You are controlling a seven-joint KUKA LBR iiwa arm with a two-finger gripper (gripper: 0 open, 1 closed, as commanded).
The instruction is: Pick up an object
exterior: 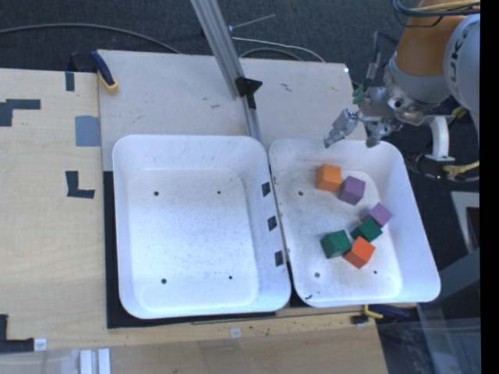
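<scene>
Several small blocks lie in the right bin (390, 283): an orange cube (329, 178) and a purple cube (352, 189) near its back, a smaller purple block (380, 213), two green blocks (336, 244) (367, 230) and a red-orange block (360, 252) toward the middle. My gripper (355, 132) hangs over the bin's back rim, above and behind the orange cube. Its two fingers are spread apart with nothing between them.
The left bin (187, 224) sits beside the right one. A slanted aluminium pole (222, 49) rises behind the bins. A yellow-blue clamp (105, 72) is at the back left of the bench. Cables trail at the right near the arm.
</scene>
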